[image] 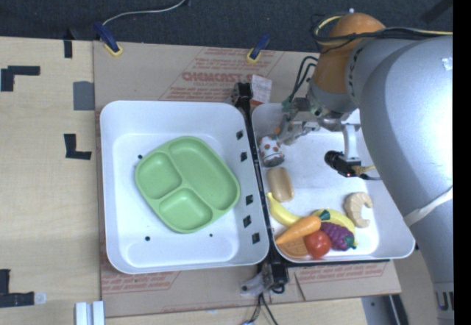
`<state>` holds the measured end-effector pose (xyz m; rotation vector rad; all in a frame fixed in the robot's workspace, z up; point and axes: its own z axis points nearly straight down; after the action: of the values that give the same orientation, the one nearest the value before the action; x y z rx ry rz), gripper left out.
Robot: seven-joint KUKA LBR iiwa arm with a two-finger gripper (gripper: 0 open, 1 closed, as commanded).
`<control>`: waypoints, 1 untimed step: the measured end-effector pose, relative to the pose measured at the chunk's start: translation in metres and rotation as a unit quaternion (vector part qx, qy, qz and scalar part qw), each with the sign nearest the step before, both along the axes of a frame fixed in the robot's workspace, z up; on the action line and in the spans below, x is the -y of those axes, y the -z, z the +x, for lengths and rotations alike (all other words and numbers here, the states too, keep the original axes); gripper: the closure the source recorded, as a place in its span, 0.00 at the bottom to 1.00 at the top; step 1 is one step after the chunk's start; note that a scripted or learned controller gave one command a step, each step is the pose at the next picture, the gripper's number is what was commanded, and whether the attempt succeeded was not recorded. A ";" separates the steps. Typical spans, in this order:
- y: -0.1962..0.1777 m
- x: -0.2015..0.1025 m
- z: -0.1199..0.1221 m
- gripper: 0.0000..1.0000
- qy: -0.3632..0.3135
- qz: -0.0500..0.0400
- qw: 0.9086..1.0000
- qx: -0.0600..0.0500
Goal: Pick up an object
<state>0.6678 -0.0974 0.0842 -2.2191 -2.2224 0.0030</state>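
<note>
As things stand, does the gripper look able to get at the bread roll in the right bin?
Probably yes. The bread roll lies uncovered below the gripper, apart from the banana and the bin wall, so nothing seems to block a descent.

A green plate [187, 182] with three compartments lies flat and tilted in the left bin [118, 169]; the right bin [383, 246] holds the small toys; a white cup with red dots [271, 151] lies on its side near the bin's left wall; just below it a tan bread roll [280, 184] lies lengthwise; a yellow banana [278, 209] curves below the roll, touching an orange carrot [298, 229]; the carrot leans across an orange slice [291, 247]; a red tomato [318, 244] sits against purple grapes [338, 234]; a second yellow piece [338, 218] arcs behind the grapes; a pale croissant [358, 208] lies toward the right.
</note>
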 end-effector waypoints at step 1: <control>-0.014 -0.001 0.000 0.00 0.000 -0.001 1.000 0.000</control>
<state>0.6680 -0.0960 0.0986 -2.2207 -2.2227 0.0042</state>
